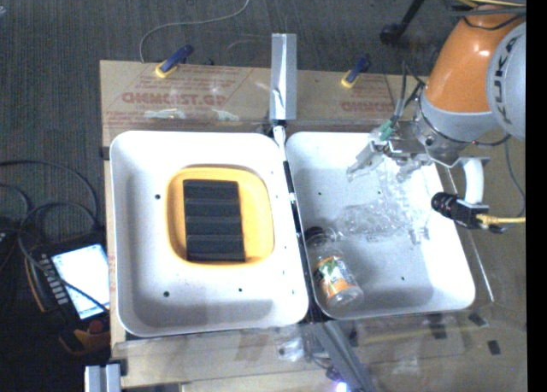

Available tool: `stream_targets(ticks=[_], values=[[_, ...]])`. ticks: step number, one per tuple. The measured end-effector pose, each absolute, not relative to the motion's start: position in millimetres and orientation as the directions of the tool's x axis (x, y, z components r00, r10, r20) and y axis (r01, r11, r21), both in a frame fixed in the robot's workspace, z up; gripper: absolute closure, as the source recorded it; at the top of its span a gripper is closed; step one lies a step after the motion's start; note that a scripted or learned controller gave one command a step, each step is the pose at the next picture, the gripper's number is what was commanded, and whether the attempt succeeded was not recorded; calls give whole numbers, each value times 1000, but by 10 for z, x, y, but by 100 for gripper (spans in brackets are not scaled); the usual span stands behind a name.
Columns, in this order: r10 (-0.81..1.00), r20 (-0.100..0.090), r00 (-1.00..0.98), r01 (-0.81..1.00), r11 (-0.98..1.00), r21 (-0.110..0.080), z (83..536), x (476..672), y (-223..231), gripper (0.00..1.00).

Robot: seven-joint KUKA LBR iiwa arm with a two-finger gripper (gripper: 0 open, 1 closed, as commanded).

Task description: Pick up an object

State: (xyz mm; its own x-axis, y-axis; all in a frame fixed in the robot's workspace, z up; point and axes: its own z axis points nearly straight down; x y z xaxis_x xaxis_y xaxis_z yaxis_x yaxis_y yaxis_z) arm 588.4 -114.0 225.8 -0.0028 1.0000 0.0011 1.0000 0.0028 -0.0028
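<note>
Nearest the camera in the right bin (444,296), a small clear jar (335,277) with an orange label lay on its side against the near-left wall, its dark cap pointing far-left toward the divider. It looked light and rigid but smooth and round, so it would probably roll or slip under a careless pinch; the best hold seemed to be across the middle of the body, fingers set square to its long axis.

Farther in, near the middle of the same bin, sat a crumpled piece of clear plastic packaging (380,215). It appeared thin and springy, likely to buckle and slide, and its outline was hard to read against the white floor.

Above the far part of that bin hung the gripper (385,155), its translucent fingers seemingly spread apart with nothing visibly between them; it held no object. The jar was well apart from it, the clear plastic just near of it.

In the left bin (137,296) rested a yellow tray (178,211) carrying a black ribbed block (214,219), flat and stable-looking, though wide for a two-finger grip.

Both bins were smooth white plastic, offering little friction. They stood on a wooden board (197,100) with two clamps at its far edge, and a metal post (283,74) rose between the bins. Around lay dark carpet with cables, and a lit tablet (77,275) sat at the near left.
</note>
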Motion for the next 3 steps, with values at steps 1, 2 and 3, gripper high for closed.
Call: stream_targets(ticks=[1, 2, 3], values=[[999, -1, -40, 999, 40, -1, 2533, 5983, -1754, 0], [998, -1, -66, 998, 66, -3, 1931, 5809, -2128, 0], [1000, -3, 0, 1000, 0, 1, 3120, 5595, -2242, 0]])
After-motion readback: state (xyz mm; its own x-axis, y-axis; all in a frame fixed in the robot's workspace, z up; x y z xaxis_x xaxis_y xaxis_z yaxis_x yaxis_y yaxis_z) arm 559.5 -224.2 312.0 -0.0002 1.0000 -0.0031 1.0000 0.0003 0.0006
